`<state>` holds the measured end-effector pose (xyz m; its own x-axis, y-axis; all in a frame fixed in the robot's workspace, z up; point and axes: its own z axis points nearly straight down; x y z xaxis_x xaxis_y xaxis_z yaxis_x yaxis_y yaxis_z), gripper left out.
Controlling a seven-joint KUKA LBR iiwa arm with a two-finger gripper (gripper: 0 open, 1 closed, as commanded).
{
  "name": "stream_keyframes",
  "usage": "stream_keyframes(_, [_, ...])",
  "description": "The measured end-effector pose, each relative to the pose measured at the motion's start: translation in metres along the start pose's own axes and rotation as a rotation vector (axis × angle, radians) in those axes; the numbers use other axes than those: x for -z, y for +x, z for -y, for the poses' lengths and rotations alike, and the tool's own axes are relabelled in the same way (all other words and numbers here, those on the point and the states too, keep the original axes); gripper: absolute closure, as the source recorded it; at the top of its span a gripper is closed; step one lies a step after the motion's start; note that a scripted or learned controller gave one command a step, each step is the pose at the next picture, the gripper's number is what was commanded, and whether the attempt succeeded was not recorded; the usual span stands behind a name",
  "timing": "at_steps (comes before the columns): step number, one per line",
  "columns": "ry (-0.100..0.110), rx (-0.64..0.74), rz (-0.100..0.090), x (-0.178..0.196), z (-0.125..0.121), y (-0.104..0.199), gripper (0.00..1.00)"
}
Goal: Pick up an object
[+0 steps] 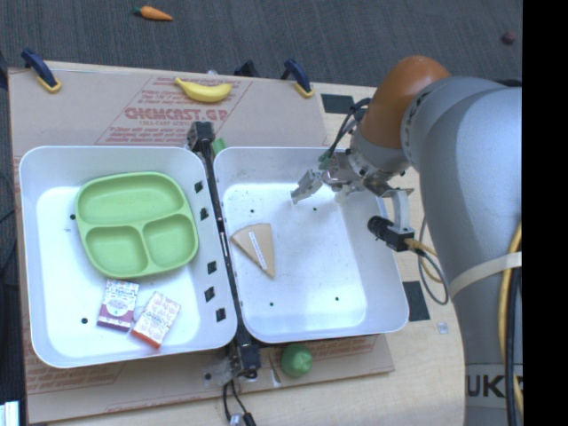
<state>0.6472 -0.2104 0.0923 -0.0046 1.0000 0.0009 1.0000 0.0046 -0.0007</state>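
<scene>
Camera view, looking down at a slant on both bins.

Item: gripper (304,187), at the upper middle of the right bin (373,304), over bare white floor. Nothing sits between its tips. Whether they are spread or pressed together cannot be told at this size and angle.

Item: wedge-shaped tan object (255,247), probably a toy slice of cheese or sandwich, lying flat in the left half of the right bin, near the divider. It is the sole object in that bin and the likeliest target. It lies below and to the left of the gripper in the view, near but clearly apart. Its long axis runs from upper left to lower right, tapering to a point at the lower right.

Items, left bin (35,327): green divided plate (135,223); two small printed packets (139,312) side by side below it. All lie well apart from the gripper, across the divider.

Items outside the bins: banana (204,88) on the cardboard above; green ball (296,359) at the bench's front edge; carrot (154,12) on the floor.

Obscured: the arm's bulk covers the right bin's right wall and part of its rim; the wrist and cabling hide the gripper's upper body.
</scene>
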Motion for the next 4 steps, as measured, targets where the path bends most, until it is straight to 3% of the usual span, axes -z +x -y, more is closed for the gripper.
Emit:
stream_keyframes(1, [0.000,0.003,-0.001,0.011,0.000,0.000,1.00])
stream_keyframes(2, [0.001,0.003,-0.001,0.010,0.000,0.000,0.00])
stream_keyframes(3, [0.003,0.000,0.001,0.006,0.031,0.007,0.00])
stream_keyframes(4, [0.002,0.001,0.002,-0.001,0.024,0.000,0.00])
